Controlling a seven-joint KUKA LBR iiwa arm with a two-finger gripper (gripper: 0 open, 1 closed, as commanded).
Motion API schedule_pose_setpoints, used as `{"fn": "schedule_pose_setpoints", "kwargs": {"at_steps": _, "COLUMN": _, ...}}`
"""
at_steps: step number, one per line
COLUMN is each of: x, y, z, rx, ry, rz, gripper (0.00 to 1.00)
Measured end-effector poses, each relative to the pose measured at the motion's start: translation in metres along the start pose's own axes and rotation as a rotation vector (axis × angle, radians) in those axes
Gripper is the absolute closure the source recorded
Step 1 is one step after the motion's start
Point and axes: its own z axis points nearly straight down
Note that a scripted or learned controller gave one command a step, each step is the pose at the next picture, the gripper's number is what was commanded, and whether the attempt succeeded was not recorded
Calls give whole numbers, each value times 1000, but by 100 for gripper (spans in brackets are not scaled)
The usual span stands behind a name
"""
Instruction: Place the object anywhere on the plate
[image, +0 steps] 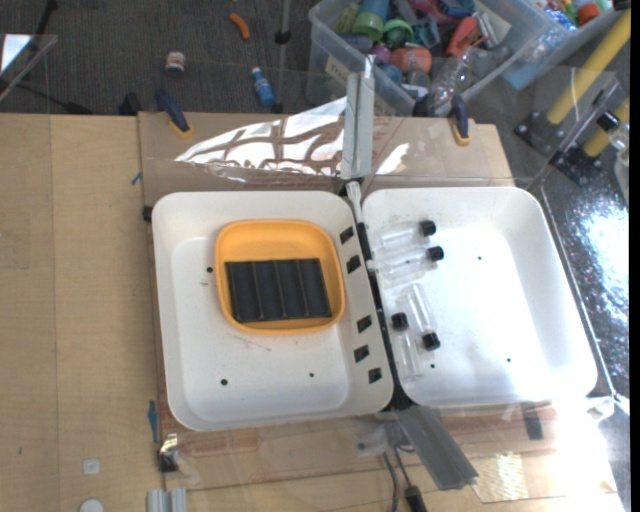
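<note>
An orange-yellow square plate (280, 233) lies in the left white bin (200, 390), towards its back half. A flat black ridged object (278, 290) rests on the plate and covers most of its floor, its long side running left to right. It lies level and within the plate's rim.
The right white bin (510, 300) holds several clear vials with black caps (408, 250) along its left side. Black clips (360, 300) line the wall between the bins. Behind the bins are crinkled clear film (270, 145), an upright metal post (358, 120) and a tub of toys (420, 40).
</note>
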Motion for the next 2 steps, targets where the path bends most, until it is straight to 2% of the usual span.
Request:
{"fn": "schedule_pose_setpoints", "kwargs": {"at_steps": 1, "x": -4, "y": -4, "z": 0, "rx": 1, "ry": 3, "rz": -314, "gripper": 100}}
{"fn": "schedule_pose_setpoints", "kwargs": {"at_steps": 2, "x": -5, "y": -5, "z": 1, "rx": 0, "ry": 1, "rz": -694, "gripper": 100}}
